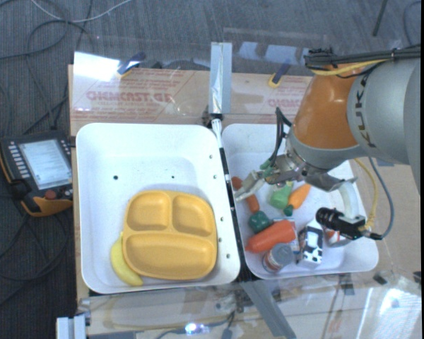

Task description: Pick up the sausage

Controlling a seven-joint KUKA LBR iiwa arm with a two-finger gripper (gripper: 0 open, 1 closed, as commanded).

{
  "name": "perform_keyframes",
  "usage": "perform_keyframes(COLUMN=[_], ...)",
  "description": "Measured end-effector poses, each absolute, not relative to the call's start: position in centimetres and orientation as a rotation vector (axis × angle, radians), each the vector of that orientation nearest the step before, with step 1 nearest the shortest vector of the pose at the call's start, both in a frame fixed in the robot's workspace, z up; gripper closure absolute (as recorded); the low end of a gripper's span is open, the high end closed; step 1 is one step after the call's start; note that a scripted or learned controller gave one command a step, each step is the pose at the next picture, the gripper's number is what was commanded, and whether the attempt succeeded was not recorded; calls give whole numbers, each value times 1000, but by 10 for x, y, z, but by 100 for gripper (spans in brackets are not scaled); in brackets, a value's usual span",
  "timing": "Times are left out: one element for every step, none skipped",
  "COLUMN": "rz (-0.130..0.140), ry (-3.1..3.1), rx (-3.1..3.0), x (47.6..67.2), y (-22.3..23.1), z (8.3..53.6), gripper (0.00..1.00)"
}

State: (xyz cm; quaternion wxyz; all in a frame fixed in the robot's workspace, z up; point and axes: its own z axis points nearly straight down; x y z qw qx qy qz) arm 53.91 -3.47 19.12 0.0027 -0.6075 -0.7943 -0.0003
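Note:
The sausage (272,236), a thick orange-red cylinder, lies in the right bin (251,141) near its front, beside a dark green toy vegetable (260,222). My gripper (263,177) hangs over the middle of that bin, under the orange wrist band, above and behind the sausage and apart from it. Nothing shows in its grasp. The wrist hides part of the bin's middle.
Around the sausage lie a small orange-red piece (252,203), a light green block (280,195), a carrot (299,195), a tin can (276,258) and a black-and-white toy (311,249). The left bin (141,147) holds a yellow divided plate (171,233) and a banana (122,263).

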Motion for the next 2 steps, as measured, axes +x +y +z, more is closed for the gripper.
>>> perform_keyframes(rz=[4,8], ry=[-2424,-2243], rx=[-1999,-2197], x=[570,528], y=[7,-100], z=[241,112], gripper=[0,0])
